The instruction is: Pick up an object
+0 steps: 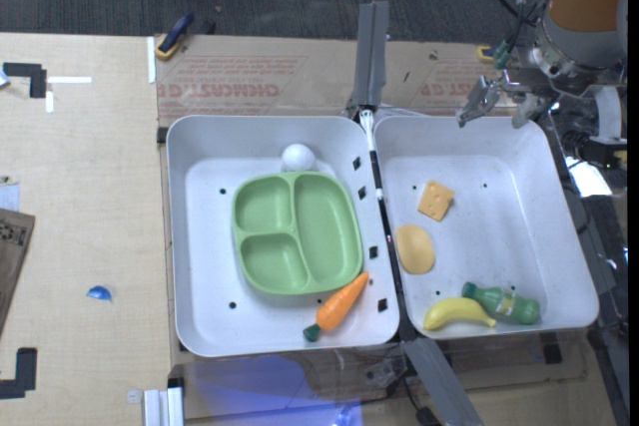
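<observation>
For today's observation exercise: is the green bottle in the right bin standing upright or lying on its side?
Lying on its side: the green bottle stretches flat across the right bin's floor, beside the banana.

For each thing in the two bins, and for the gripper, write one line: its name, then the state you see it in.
gripper: open, above the right bin's far rim, holding nothing
green divided plate: flat in the left bin
white ball: at the plate's far edge
carrot: lying by the plate's near corner
cracker: flat in the right bin
yellow oval piece: lying near the divider
banana: on its side
green bottle: on its side, touching the banana
</observation>
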Tool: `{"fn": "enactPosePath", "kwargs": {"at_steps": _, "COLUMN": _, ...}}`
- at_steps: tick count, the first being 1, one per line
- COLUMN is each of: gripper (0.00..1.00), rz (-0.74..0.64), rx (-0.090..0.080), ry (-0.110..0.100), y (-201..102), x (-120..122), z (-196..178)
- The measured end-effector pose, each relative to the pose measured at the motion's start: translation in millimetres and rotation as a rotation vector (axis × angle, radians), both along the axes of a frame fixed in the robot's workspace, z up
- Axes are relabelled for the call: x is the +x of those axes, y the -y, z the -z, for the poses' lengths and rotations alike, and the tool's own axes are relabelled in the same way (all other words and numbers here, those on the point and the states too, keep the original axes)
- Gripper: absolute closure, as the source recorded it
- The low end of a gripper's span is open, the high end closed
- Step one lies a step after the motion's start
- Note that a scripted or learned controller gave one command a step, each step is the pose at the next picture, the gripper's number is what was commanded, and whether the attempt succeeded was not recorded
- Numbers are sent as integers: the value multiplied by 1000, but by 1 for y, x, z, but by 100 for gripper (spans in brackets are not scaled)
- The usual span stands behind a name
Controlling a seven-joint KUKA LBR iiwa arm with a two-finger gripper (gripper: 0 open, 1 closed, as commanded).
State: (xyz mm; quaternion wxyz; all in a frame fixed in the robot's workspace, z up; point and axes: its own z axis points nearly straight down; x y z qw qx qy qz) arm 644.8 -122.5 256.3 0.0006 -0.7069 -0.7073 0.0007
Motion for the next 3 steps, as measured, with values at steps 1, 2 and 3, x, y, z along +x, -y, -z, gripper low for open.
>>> {"fn": "enactPosePath", "kwargs": {"at_steps": 1, "gripper": 0, "rz": 45, "rx": -1, "ry": -2, "y": -51, "x": -42, "z": 66}}
{"fn": "enactPosePath", "kwargs": {"at_steps": 2, "gripper": 0, "rz": -5, "rx": -1, "ry": 2, "y": -19, "x": -39, "z": 164}}
{"fn": "enactPosePath", "kwargs": {"at_steps": 3, "gripper": 100, "rz": -1, "rx": -1, "ry": 2, "y": -17, "x": -40, "z": 155}}
